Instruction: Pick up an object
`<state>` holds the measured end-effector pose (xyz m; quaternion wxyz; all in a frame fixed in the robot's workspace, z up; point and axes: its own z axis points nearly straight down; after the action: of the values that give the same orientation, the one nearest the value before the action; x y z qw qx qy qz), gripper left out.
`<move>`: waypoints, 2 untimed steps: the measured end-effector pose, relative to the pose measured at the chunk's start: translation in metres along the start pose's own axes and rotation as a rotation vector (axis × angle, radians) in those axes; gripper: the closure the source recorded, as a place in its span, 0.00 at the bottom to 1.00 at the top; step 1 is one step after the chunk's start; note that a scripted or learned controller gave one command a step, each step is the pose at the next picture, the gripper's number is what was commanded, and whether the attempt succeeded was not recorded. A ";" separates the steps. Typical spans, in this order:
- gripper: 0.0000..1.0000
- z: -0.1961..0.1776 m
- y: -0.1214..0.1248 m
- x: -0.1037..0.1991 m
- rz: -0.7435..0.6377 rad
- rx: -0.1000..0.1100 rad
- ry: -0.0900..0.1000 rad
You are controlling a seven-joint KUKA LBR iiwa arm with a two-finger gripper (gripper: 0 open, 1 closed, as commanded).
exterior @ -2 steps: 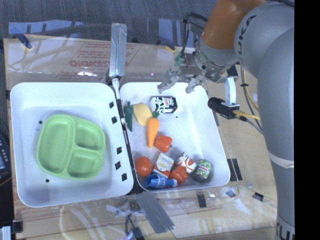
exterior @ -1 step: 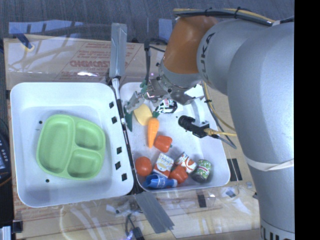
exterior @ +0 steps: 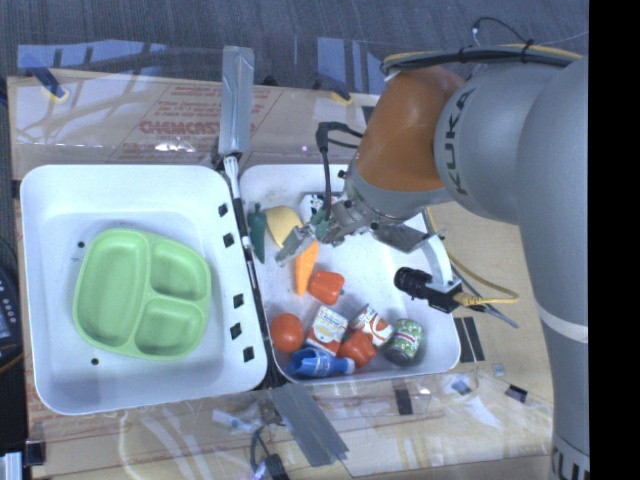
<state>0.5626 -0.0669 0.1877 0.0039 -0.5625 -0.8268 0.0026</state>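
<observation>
The right bin (exterior: pixel 440 353) holds a heap of toy food. A pale yellow piece (exterior: pixel 281 222) and a dark green piece (exterior: pixel 258 231) lie by its left wall. An orange carrot (exterior: pixel 304 268) lies just below them, with an orange-red pepper (exterior: pixel 325 287) beside it. My gripper (exterior: pixel 302 236) is low in this bin, its tip at the upper end of the carrot and against the yellow piece. The grey wrist and orange band cover the bin's upper right part.
Along the right bin's front lie a red tomato (exterior: pixel 286 331), a small carton (exterior: pixel 327 326), a blue item (exterior: pixel 318 365), a red-and-white item (exterior: pixel 371 322) and a green can (exterior: pixel 405 339). The left bin (exterior: pixel 50 198) holds a green divided plate (exterior: pixel 140 293).
</observation>
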 end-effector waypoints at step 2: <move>1.00 0.094 0.001 -0.043 -0.035 0.003 0.001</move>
<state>0.5785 -0.1069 0.0938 0.0051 -0.5481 -0.8364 0.0034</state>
